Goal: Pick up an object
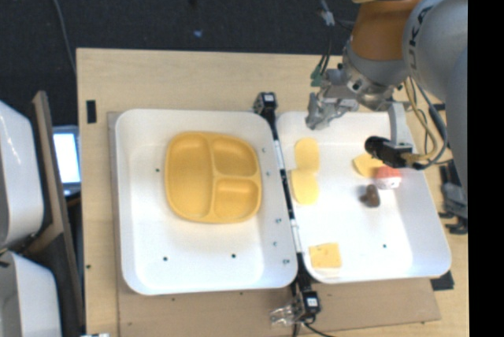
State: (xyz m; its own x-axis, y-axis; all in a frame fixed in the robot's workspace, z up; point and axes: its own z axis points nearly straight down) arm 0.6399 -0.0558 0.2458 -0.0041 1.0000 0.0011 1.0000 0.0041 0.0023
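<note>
Gripper [318, 116], closure unclear, hangs over right bin's [409, 253] back-left corner.

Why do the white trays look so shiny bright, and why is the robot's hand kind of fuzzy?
In the camera view, strong overhead light washes out the right bin and left bin, so their white surfaces lose detail; the yellow plate casts barely any shadow; the gripper looks soft and slightly blurred, too unclear to make out its fingers; the floor behind is dark.
</note>
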